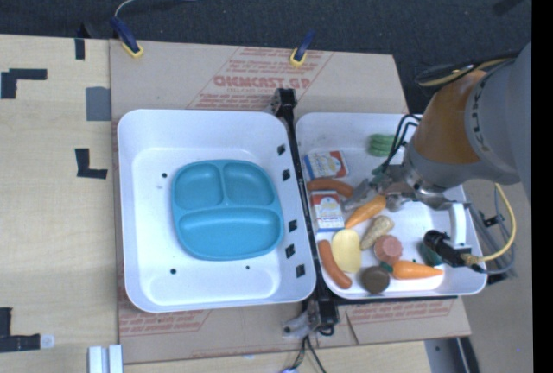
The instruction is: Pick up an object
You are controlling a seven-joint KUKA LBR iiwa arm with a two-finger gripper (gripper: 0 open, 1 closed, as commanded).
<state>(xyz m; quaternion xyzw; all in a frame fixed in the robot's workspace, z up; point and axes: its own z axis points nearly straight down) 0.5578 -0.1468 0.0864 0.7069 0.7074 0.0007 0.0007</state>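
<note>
Gripper (378, 190) low in the right bin (346, 128), finger state impossible to tell, just over a toy carrot (364, 211), blue divided plate (228, 209) mid left bin (138, 190).

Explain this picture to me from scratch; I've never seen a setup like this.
One camera looks down at a slant on a bench with two shallow white bins. The grey machine with an orange band is a robot arm reaching in from the right. Its pincer hangs low over the right bin, close to an orange carrot; whether it grips anything is unclear. That bin holds toy food: sausages, a second carrot, small packets. The left bin holds a blue divided plate.
</note>
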